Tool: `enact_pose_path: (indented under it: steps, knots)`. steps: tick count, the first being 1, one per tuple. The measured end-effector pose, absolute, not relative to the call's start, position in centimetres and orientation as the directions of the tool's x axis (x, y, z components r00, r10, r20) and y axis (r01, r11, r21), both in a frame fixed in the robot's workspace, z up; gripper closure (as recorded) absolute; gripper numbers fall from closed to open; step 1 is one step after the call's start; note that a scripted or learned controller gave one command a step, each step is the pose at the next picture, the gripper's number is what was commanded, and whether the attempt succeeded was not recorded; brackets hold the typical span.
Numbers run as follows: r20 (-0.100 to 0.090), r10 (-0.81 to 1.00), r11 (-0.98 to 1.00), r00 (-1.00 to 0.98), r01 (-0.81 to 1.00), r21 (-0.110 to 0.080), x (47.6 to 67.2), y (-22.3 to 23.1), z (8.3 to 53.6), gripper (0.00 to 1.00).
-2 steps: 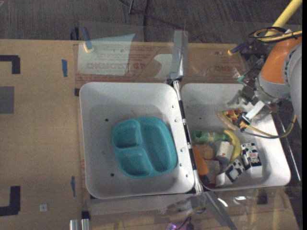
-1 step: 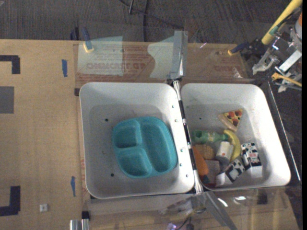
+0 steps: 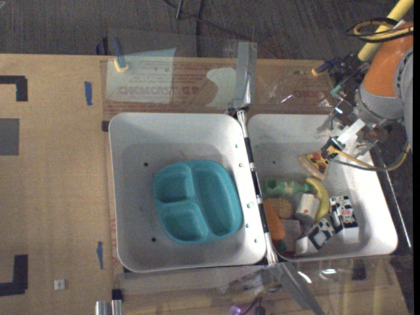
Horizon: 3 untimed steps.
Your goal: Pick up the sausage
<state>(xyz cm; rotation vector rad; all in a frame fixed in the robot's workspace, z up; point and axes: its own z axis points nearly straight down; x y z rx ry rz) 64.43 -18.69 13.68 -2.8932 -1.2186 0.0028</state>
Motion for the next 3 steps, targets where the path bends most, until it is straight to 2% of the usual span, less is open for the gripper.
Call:
enact_pose_path:
  steps: [1, 2, 3]
  knots:
    - [0.009, 0.411, -0.911, 0.911, 0.411, 0.007, 60.4, -15.9, 9.1, 0.00]
    - [0.003, 0.205, -0.979, 0.979, 0.205, 0.002, 64.8, -19.6, 8.7, 0.00]
    - [-0.001, 0.204, -0.979, 0.979, 0.204, -0.001, 65.2, -18.4, 14.6, 0.00]
